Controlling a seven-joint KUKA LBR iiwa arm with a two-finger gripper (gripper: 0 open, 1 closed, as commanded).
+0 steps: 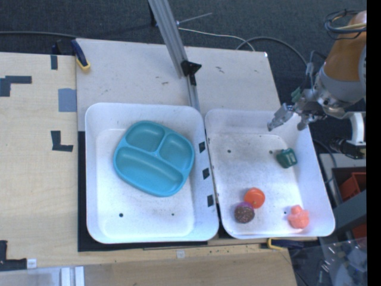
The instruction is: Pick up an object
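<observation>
Up at the far right, the grey arm (342, 70) with its orange band is cut off by the picture's edge, so most of it is hidden. Its pincer (289, 119) sits over the far right edge of the right bin (238, 130). Two fingers point left and down with a small gap between them, and nothing is held in that gap. How wide they really are is hard to tell, since they look small and blurry.

The right bin holds four small things. A green block (287, 157) lies just below the pincer, close to the right wall. An orange ball (255, 197) sits near the middle of the near part, touching a dark speckled ball (244, 213) beside it. A pink toy (298, 217) rests in the near right corner; its shape is too fuzzy to name. The far left part of this bin is bare and roomy.

The left bin (101, 219) holds a blue divided plate (154, 158), tilted a bit, with bare room all around it, most on its near side. A grey metal pole (169, 28) slants up from between the bins and runs out at the top. The surface (36, 159) stretches off to the left.
</observation>
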